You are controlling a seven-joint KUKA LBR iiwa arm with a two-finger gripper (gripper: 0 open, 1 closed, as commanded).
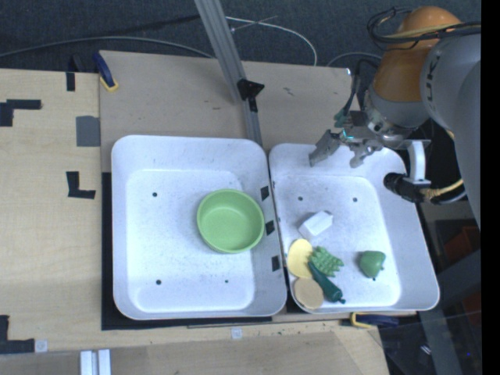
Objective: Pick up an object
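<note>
My gripper point(341, 156) hangs over the far edge of the right bin point(406, 283), fingers spread apart with nothing between them. Below it in that bin lie a small white block point(316, 224), a yellow round piece point(299, 257), a dark green leafy toy point(326, 271), a tan disc point(308, 293) and a green pepper-like toy point(372, 263). All sit well toward the near side, apart from the gripper. A green bowl point(230, 221) sits in the left bin point(133, 209).
A grey slanted pole point(226, 49) crosses above the bench near the seam between the two bins. Cables point(426, 187) trail off the arm's wrist at the right bin's far right corner. The wooden bench point(47, 233) extends left.
</note>
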